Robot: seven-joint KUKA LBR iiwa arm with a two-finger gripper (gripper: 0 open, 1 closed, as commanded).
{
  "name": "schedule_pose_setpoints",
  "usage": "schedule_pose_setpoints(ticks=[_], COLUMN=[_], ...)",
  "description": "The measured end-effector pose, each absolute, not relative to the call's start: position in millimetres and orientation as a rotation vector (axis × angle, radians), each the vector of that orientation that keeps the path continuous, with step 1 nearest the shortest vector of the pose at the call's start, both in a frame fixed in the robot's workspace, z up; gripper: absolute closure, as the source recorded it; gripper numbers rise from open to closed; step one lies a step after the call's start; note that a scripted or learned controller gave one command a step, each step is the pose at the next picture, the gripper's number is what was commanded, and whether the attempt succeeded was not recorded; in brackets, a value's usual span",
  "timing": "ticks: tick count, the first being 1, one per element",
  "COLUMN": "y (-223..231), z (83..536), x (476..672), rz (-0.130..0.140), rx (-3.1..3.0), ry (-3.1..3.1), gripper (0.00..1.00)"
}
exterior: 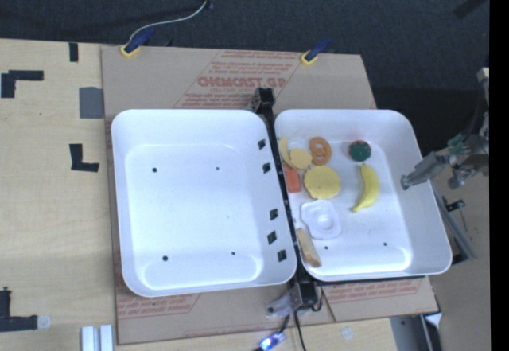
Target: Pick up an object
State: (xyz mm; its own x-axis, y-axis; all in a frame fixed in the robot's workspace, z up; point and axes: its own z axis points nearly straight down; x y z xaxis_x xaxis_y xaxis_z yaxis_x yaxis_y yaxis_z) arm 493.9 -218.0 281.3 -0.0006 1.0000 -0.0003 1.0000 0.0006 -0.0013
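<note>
The gripper [413, 177], its finger state impossible to tell, is seen at the right bin's [398, 262] right edge, with a banana [367, 190] lying apart inside, near centre.

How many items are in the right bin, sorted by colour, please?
Yellow: 3, the banana, the round disc and a small piece
Orange: 2, the ring and a block
Green: 1, the ball
White: 1, the cup
Tan: 1, the stick
Total: 8
</note>
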Motion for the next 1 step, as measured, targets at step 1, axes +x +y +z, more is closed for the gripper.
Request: schedule_pose_setpoints(ticks=[1], y=[-221.7], z=[118.5], x=[478.6], rz=[0.012], rx=[-2.21], ry=[-2.208], gripper=[0.0])
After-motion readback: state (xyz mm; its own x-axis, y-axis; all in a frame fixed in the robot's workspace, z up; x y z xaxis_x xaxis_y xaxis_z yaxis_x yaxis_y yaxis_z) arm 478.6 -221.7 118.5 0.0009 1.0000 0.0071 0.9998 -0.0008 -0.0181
